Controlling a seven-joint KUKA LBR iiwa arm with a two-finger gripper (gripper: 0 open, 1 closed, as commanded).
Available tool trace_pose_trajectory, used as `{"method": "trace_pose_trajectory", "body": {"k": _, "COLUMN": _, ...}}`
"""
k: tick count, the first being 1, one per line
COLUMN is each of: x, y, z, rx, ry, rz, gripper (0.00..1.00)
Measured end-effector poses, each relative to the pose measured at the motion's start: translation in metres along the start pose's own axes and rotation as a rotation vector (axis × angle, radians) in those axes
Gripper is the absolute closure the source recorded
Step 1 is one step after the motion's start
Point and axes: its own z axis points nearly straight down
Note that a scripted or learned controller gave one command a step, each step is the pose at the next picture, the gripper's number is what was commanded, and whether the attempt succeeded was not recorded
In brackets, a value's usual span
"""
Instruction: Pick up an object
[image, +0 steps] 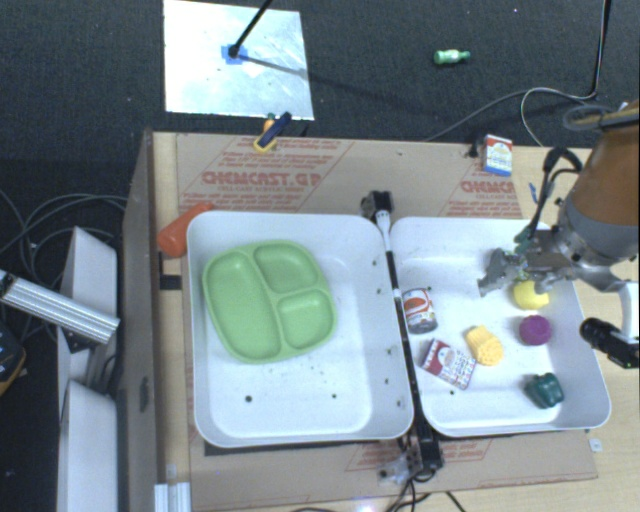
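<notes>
In the camera view, you have the gripper (505, 268) low inside the right bin (440, 240), near its far right corner, with the arm coming in over the right rim. You cannot tell from here whether it is apart or together, so don't count on a hold yet.

The nearest thing to pick is the yellow lemon (530, 294), lying just beside the gripper on its near side. Judging by that, centre over the lemon before you close, because a round shape is likely to roll out of an off-centre pinch.

Watch the purple ball (535, 330) just nearer the front rim. The yellow corn piece (486, 346), the can (419, 310) by the left rim, the red-and-white carton (447, 364) and the green toy (545, 390) lie apart. The left bin (230, 420) carries a green divided plate (268, 300).
</notes>
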Motion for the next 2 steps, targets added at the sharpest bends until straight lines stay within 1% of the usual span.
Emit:
{"method": "trace_pose_trajectory", "body": {"k": 1, "x": -0.032, "y": 0.072, "z": 0.015, "rx": 0.0, "ry": 0.0, "rz": -0.002, "gripper": 0.0}}
{"method": "trace_pose_trajectory", "body": {"k": 2, "x": -0.055, "y": 0.094, "z": 0.1, "rx": 0.003, "ry": 0.0, "rz": 0.002, "gripper": 0.0}}
